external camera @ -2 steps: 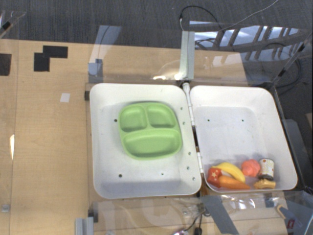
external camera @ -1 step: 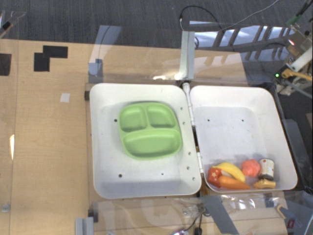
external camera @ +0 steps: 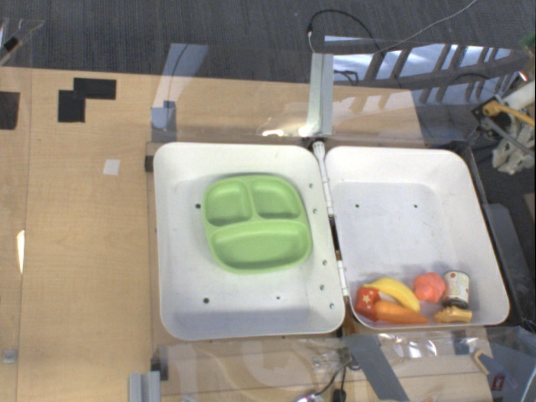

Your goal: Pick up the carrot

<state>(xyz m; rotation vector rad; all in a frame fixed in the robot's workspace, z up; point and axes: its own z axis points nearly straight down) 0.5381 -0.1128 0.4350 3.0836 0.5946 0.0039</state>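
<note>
Bins sit side by side on the wooden bench, both shallow and white, touching along a middle seam. The left-hand bin holds a green divided plate, lying flat near its middle, with two small compartments on the far side and one long one on the near side. The right-hand bin has all its things crowded along the near wall. The carrot is there, orange, lying on its side right against that near edge and running roughly along it. A yellow banana lies just behind the carrot and seems to touch it, slanting from upper left to lower right. A red pepper-like piece is pressed into the bin's near left corner, touching the carrot's left end. To the right of the banana is a round orange-red fruit, and beside that stands a small can with a pale label, upright or close to it. A small brown-and-yellow item lies in front of the can, just off the carrot's right end; what it is I can't make out. The gripper is out past the far right corner of the right-hand bin, well apart from the carrot and over no bin at all. It is small and cluttered there at the view's edge, so I cannot tell whether it is spread or closed; nothing is visibly held in it.
</note>
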